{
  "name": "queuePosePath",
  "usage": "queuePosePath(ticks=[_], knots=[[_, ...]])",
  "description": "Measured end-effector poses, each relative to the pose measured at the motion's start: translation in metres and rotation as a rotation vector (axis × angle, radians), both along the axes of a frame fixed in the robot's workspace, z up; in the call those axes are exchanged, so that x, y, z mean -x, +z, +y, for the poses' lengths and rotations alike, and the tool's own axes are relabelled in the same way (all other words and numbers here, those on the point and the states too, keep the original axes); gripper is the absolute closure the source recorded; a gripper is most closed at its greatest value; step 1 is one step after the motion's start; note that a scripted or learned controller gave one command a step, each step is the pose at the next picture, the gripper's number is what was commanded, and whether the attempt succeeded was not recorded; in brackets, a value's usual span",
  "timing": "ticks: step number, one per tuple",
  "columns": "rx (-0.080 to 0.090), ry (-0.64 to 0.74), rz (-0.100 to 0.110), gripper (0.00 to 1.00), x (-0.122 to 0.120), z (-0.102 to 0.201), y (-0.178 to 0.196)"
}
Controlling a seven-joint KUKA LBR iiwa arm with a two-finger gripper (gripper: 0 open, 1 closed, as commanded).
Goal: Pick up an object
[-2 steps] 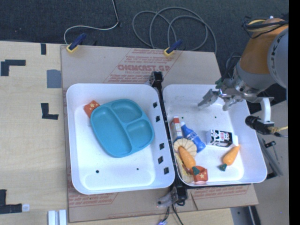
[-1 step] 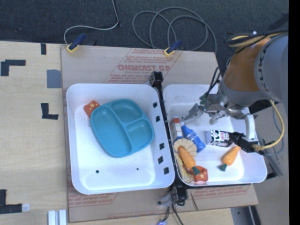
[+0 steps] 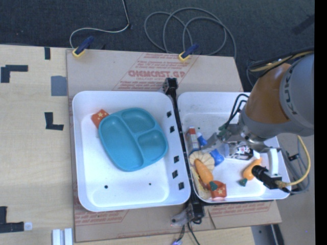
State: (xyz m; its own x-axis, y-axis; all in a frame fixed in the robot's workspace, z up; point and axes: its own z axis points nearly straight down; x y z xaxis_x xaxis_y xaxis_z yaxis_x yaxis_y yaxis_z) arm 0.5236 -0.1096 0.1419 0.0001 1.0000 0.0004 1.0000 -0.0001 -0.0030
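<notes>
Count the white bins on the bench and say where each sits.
2. The left bin holds a blue divided plate with an orange block at its edge. The right bin holds a pile of small toys, with the arm reaching over it.

Left of the end effector (image 3: 228, 139), the left bin (image 3: 87, 137) is white and carries a sky-blue divided plate (image 3: 133, 138), with an orange-red block (image 3: 99, 117) peeking from its far edge. The right bin (image 3: 204, 103) is white too. Just beside the end effector lies a blue piece (image 3: 216, 157); nearer the camera, an orange carrot-like toy (image 3: 204, 172) rests on a cream-coloured piece (image 3: 195, 161), and a red block with a yellow mark (image 3: 218, 189) sits beyond. Right of it is a small orange toy (image 3: 248, 172). The worktop (image 3: 30, 152) is pale wood with black marks; brown cardboard (image 3: 148, 73) shows red print.
</notes>
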Motion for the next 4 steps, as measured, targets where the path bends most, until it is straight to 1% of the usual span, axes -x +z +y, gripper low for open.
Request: queuePosePath(ticks=[1, 2, 3, 4], knots=[[0.000, 0.001, -0.027, 0.00, -0.002, -0.006, -0.037], [0.001, 0.001, -0.002, 0.00, -0.053, -0.006, -0.045], [-0.001, 0.002, 0.000, 1.00, -0.053, -0.005, -0.036], [0.002, 0.001, -0.006, 1.00, -0.010, -0.008, 0.089]])
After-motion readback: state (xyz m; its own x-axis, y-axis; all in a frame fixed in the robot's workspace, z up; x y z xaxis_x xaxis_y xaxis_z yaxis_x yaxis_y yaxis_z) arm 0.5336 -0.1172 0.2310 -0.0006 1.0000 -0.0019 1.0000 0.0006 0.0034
